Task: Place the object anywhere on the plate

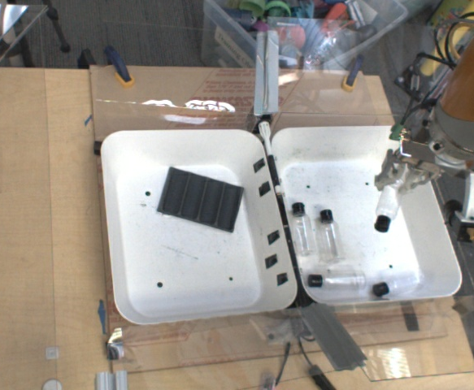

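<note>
A black ribbed plate (201, 198) lies flat in the left bin (131, 291), toward its back. My gripper (392, 183) hangs over the right side of the right bin (440, 275), shut on a clear vial (384, 207). The vial points down with its black cap at the bottom end, a little above the bin floor. Several more clear vials with black caps are in the right bin: two side by side near the middle (300, 227) (327, 234), and two lying along the front wall (339, 281) (393, 287).
A raised divider with black clips (267, 210) separates the two bins. A clear tub of colourful items (302, 6) stands behind the bench. Cables and the arm's grey body (464, 120) crowd the right edge.
</note>
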Controlling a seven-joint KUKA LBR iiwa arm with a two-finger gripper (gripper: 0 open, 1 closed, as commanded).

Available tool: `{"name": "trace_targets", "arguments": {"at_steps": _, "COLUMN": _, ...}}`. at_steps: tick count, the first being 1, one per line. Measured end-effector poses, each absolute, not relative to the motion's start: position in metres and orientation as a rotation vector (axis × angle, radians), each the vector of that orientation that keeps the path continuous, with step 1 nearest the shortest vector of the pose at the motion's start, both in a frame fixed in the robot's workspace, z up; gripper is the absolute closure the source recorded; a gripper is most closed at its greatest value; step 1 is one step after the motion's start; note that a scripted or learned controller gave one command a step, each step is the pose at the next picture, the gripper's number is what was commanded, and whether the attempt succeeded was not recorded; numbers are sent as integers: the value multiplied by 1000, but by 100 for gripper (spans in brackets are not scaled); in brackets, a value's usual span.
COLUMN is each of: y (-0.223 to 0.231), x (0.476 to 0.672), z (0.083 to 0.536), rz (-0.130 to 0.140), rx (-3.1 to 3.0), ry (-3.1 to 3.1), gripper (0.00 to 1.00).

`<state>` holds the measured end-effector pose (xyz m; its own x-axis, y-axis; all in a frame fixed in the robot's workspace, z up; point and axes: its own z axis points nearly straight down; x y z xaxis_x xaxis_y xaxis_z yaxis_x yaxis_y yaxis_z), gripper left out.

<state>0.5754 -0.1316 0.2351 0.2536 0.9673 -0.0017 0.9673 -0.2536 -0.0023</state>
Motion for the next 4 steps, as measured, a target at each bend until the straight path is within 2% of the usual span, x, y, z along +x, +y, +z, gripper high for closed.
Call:
{"name": "trace_targets", "arguments": {"at_steps": 1, "y": -201, "x": 546, "z": 295, "rz": 0, "rx": -2249, "ry": -2198, "gripper": 100}}
{"name": "trace_targets", "arguments": {"at_steps": 2, "y": -201, "x": 546, "z": 295, "rz": 0, "rx": -2249, "ry": -2198, "gripper": 0}}
{"name": "trace_targets", "arguments": {"at_steps": 3, "y": -206, "x": 499, "z": 332, "rz": 0, "rx": -1836, "ry": -2550, "gripper": 0}}
{"name": "trace_targets", "arguments": {"at_steps": 4, "y": -206, "x": 500, "z": 343, "rz": -2, "rx": -1840, "ry": -2553, "gripper": 100}}
